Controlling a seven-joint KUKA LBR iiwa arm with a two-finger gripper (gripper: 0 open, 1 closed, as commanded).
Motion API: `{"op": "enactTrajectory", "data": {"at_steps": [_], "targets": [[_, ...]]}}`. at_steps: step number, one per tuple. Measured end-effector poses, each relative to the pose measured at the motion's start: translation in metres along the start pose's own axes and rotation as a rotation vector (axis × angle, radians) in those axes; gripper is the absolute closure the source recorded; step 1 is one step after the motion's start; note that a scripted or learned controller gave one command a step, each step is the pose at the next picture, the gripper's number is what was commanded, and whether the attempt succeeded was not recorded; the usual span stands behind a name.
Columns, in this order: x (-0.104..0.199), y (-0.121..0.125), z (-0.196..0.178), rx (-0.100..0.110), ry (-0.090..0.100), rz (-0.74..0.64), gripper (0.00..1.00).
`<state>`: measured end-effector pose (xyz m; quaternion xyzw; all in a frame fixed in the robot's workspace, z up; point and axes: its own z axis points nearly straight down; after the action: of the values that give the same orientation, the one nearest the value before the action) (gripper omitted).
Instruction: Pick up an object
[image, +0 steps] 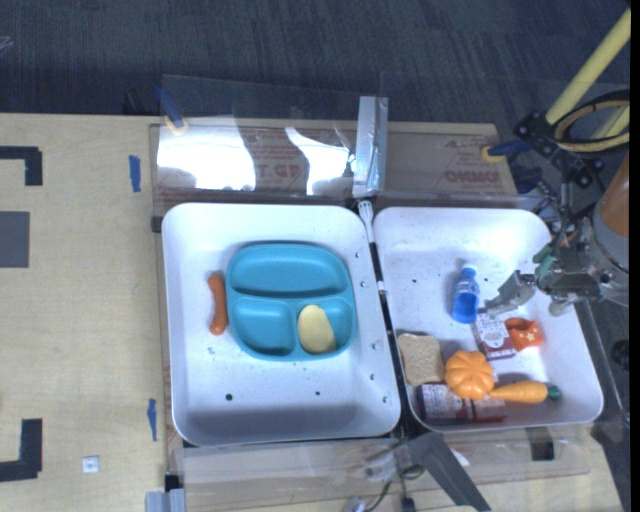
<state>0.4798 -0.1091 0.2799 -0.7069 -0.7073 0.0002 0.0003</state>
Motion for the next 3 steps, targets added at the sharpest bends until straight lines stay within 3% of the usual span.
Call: {"op": "enactTrajectory", "data": {"at_steps": [1,2,3], "targets": [[-0.015,0.059,0.131,0.013,0.003,0.021,0.00],[-0.041,0.108,0.089,-0.005,-0.001,0.106,0.00],[-0.041,0.109,0.192,-0.007,-0.001,0.196,0.00]]}}
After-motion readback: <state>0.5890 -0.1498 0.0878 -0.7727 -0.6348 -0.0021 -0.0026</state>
